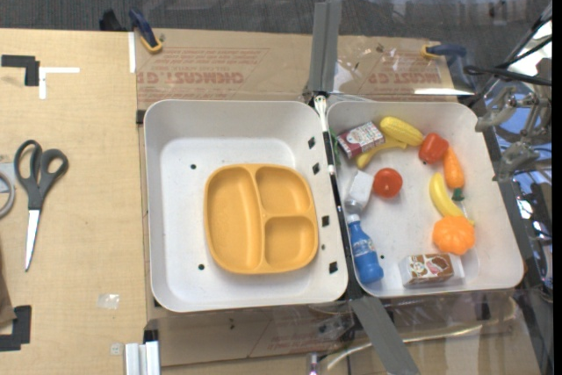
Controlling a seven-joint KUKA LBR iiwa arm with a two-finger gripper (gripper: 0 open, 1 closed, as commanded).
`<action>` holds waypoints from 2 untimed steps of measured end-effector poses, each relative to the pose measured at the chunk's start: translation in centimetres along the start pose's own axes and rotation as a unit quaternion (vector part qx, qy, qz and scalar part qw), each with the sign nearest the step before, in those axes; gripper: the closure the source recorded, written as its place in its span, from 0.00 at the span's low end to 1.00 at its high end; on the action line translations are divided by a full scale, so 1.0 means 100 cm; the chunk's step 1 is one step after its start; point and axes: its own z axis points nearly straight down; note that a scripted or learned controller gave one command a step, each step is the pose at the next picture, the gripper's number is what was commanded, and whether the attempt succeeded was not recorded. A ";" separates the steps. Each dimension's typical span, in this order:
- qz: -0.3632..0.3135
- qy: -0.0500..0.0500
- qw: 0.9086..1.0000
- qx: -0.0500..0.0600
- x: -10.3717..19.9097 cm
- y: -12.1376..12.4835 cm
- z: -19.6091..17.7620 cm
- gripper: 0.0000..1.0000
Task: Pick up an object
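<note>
Carton (432,269), blue bottle (363,252) and tomato (387,182) lying loose in right bin (404,219). Nothing lifted yet; whole pick left. Tool state: cannot tell.

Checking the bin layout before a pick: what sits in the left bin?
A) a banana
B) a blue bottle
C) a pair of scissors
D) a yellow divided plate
D: the yellow divided plate lies alone in the left bin, three compartments facing up.

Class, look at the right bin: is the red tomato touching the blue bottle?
Apart. The camera view shows bare white bin floor between the red tomato and the blue bottle, which lies lower along the bin's left wall.
</note>
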 end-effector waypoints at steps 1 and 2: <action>0.072 0.000 0.997 0.000 0.002 0.002 0.144 0.00; 0.093 -0.006 0.996 0.002 0.013 -0.010 0.188 0.00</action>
